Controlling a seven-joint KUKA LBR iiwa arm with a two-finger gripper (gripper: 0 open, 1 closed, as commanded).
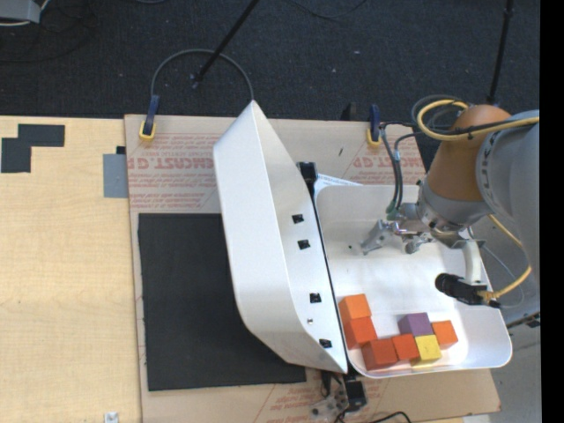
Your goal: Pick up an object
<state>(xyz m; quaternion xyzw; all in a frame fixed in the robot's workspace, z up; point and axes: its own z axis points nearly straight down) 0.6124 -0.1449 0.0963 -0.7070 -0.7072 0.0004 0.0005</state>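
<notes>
In the camera view the pick looks barely begun: the gripper [385, 236] hangs over the far part of the right bin [493, 355], its fingers spread apart with nothing between them, so no object is held and the whole grasp is left to do. The blocks lie well apart from it, bunched at the bin's near end, which suggests the arm must travel toward that end before any closing can count. Counting them: four orange blocks, one [355, 307] at the left, one [359, 330] just below it, one [380, 353] at the bottom of the cluster beside another [405, 348], plus a fifth orange block [445, 333] at the right, making five orange in all as far as the edges can be told apart; one purple block [414, 324]; one yellow block [427, 348]. There are two bins: the right one flat, the left bin [264, 236] tipped up on edge, leaning against its neighbour over a black mat [185, 298].
</notes>
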